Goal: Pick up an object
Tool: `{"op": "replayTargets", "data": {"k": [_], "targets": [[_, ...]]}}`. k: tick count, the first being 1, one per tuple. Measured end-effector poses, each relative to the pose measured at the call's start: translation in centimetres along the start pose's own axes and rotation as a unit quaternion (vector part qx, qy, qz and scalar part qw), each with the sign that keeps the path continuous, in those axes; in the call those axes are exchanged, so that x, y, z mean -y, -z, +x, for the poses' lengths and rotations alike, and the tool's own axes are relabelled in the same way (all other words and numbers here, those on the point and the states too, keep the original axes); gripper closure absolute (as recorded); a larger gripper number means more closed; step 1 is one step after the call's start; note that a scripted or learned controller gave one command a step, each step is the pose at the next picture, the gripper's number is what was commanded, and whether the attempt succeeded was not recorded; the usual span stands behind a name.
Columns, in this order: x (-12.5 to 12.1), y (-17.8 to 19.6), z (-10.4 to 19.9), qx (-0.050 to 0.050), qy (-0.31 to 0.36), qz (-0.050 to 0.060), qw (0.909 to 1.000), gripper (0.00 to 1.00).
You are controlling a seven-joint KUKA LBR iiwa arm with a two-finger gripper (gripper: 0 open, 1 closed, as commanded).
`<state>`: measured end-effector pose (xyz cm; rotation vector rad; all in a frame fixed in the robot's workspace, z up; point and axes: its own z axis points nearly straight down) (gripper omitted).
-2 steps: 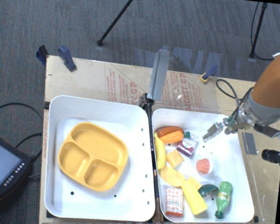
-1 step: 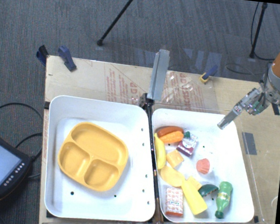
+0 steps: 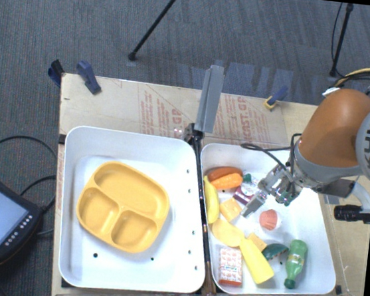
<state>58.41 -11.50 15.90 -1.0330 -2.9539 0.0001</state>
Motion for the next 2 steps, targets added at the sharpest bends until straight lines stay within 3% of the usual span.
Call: {"op": "replayTargets", "data": {"k": [1,2], "targets": [[-3.7,-6.7,-0.5,0.009,-0.05,-0.003,0.9987,0.0],[-3.7,-5.6,-0.7,0.011,-0.053,-0.006,0.9985,1.0]]}}
